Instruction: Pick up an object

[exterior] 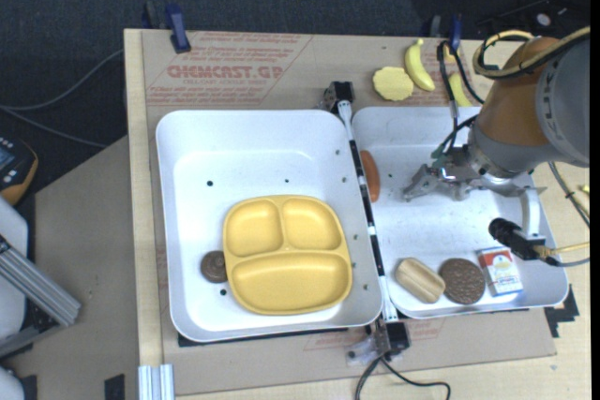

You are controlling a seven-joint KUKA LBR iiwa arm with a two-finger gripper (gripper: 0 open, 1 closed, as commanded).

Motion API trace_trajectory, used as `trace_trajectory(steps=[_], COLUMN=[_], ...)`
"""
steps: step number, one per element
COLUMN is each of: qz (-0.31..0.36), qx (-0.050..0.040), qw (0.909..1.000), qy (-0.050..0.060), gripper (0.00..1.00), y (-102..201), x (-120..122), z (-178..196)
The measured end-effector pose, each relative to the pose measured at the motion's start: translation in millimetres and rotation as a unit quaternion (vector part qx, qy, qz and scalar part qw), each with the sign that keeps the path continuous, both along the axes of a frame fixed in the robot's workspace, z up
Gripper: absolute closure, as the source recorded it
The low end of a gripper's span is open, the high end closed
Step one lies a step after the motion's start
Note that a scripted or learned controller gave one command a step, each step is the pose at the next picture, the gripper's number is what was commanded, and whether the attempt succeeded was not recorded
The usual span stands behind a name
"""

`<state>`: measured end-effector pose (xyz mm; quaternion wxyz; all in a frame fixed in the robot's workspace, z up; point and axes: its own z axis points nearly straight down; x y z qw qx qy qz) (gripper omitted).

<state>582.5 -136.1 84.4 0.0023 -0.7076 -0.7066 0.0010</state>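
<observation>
The claw (433,181) hangs over the right bin (412,234), near its left wall (I cannot tell if it is spread or pressed together).

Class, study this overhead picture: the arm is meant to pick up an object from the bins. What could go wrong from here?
The pincer hangs over bare floor of the right bin, so closing here would likely catch nothing. The bread roll, brown cookie and small carton lie packed along the near wall, so a grasp may nudge a neighbour or hit the rim. The orange item hugs the divider, leaving little finger room.
</observation>
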Motion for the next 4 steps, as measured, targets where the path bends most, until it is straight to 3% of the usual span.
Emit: trace_trajectory(steps=[1,2,3,4], qz=[0.002,0.000,-0.002,0.003], qx=[-0.0035,0.0002,0.0014,-0.0011], qw=[1.0000,1.0000,1.0000,1.0000], qy=[-0.008,0.001,0.003,-0.004], gripper=[0.00,0.00,0.00,0.00], y=[-46.6,-32.3,-40.8,14.9], x=[88.3,19.8,-110.1,-66.8], z=[2.0,0.2,-0.2,0.0])
